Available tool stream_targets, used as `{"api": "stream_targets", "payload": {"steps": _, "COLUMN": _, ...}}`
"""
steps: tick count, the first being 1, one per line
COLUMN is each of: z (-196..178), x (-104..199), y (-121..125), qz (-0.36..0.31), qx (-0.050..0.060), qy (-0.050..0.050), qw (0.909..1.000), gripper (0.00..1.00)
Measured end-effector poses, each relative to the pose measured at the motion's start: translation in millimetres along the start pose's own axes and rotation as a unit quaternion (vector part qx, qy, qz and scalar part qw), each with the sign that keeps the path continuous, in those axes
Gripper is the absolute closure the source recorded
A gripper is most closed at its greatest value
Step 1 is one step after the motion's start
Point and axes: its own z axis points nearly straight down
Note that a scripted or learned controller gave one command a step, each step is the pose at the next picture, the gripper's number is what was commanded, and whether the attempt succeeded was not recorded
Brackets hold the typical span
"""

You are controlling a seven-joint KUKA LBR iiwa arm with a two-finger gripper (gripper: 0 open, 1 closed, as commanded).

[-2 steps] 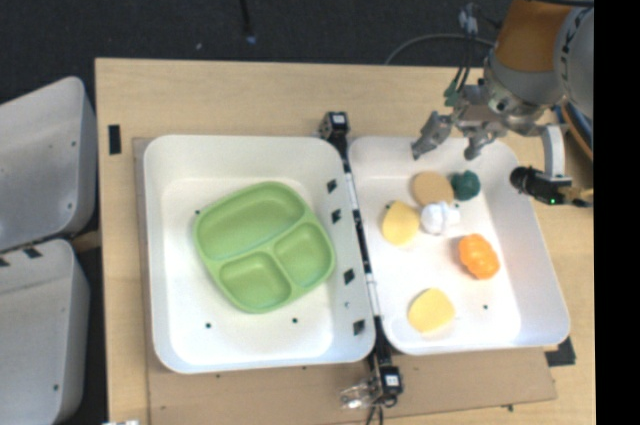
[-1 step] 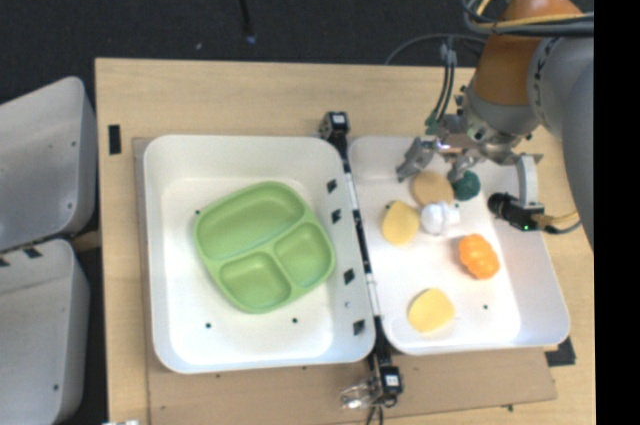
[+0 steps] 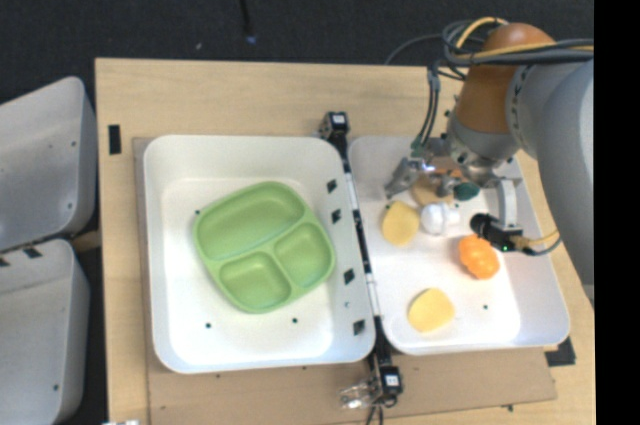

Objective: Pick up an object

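In the right bin lie a yellow piece near the left wall, a second yellow piece toward the front, a small white ball and an orange fruit. My gripper reaches in from the right and hangs low over the back of this bin, just behind the white ball and the first yellow piece. Nothing can be seen held in it. The wrist body hides the part of the bin beneath it.
The left bin holds a green divided plate. A black-clipped divider runs between the two bins. Cables loop from the arm's orange band at the back right. The wooden bench edge surrounds the bins.
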Motion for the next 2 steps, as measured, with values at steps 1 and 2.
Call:
{"api": "stream_targets", "payload": {"steps": 1, "z": -17, "x": -2, "y": 3, "qz": 0.002, "qx": -0.004, "qy": -0.001, "qw": 1.0000, "gripper": 1.00}}
{"api": "stream_targets", "payload": {"steps": 2, "z": -67, "x": -8, "y": 13, "qz": -0.001, "qx": 0.000, "qy": 0.002, "qw": 1.0000, "gripper": 1.00}}
